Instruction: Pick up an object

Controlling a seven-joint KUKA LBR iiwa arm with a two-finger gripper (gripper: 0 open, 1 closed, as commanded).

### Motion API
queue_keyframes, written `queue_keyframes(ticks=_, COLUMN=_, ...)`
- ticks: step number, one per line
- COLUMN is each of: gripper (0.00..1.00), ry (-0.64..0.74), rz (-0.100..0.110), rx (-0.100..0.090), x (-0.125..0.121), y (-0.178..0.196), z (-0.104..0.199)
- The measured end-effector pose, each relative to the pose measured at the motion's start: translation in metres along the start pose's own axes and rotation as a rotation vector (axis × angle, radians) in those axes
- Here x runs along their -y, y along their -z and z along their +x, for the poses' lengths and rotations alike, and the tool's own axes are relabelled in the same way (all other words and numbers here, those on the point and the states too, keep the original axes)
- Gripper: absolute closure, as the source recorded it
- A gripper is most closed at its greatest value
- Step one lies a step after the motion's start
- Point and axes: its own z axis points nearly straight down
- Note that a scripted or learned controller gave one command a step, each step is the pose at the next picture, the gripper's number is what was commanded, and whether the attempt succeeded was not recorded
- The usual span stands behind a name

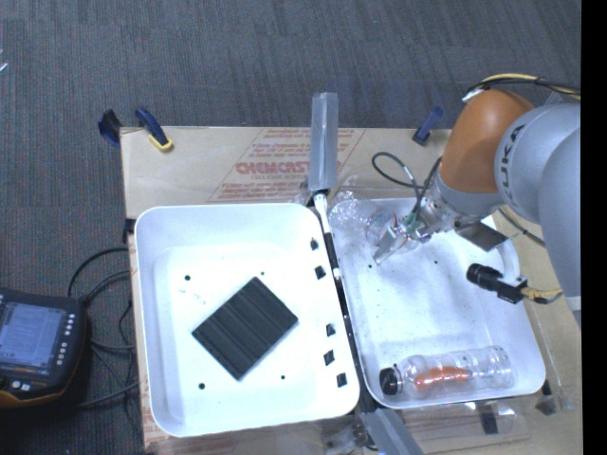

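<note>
Nearest the lens, a clear plastic bottle with a black cap and something orange inside lies on its side along the near wall of the right bin, 1 of 2 shallow white bins on a plywood surface. At the far left corner of that bin sits a crumpled clear plastic piece. The grey-and-orange arm reaches in from the right with its jaws low over the bin floor just beside the piece, on its right and a little nearer the camera. Whether they touch it cannot be told, and the angle does not show whether the jaws are wide or narrow. The left bin holds a dark ribbed pad, lying flat and well apart from the arm. The crumpled piece looks the likeliest pick. It should be very light, thin and springy, prone to slide on the smooth bin and to give under pressure, so a hold across a bunched fold in its middle would serve better than 1 on a loose edge. The bottle, well apart from the jaws, looks light, stiff and round, and apt to roll. Its waist, taken across the long axis, would be the place to take hold.
</note>
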Motion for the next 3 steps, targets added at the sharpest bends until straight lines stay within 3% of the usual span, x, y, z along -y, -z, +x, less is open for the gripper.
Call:
queue_keyframes(ticks=1, gripper=0.00, ry=-0.223, rz=0.012, rx=-0.017, x=0.028, y=0.051, z=-0.058)
queue_keyframes(ticks=2, gripper=0.00, ry=0.241, rz=0.006, rx=-0.019, x=0.020, y=-0.016, z=-0.036)
queue_keyframes(ticks=3, gripper=0.00, ry=0.240, rz=0.006, rx=-0.019, x=0.020, y=-0.016, z=-0.036)
